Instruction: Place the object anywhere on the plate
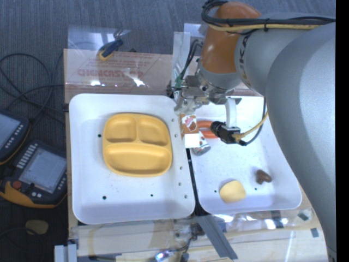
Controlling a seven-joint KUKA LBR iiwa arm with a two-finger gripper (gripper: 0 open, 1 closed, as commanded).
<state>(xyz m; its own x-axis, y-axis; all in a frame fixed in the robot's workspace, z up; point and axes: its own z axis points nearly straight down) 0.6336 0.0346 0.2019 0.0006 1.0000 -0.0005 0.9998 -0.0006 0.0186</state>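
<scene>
Plate (137, 144) w/ three sections; board (112, 72) lettering unreadable.

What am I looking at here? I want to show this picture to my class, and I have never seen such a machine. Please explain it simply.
This is one photo from a camera fixed above a workbench, looking down at a slant. The big grey shape with an orange band is a robot arm, reaching in from the right. At its end is a gripper, a kind of two-fingered hand.

On the bench sit two shallow white bins side by side. The left bin holds a yellow plate divided into three sections. The right bin holds a pale yellow lump, a small brown object, and an orange piece partly hidden under the gripper.

The gripper hangs low over the right bin's left edge, close to a small printed packet. Whether it actually holds the packet cannot be told from this picture.

The job is to put an object on the plate.
</scene>
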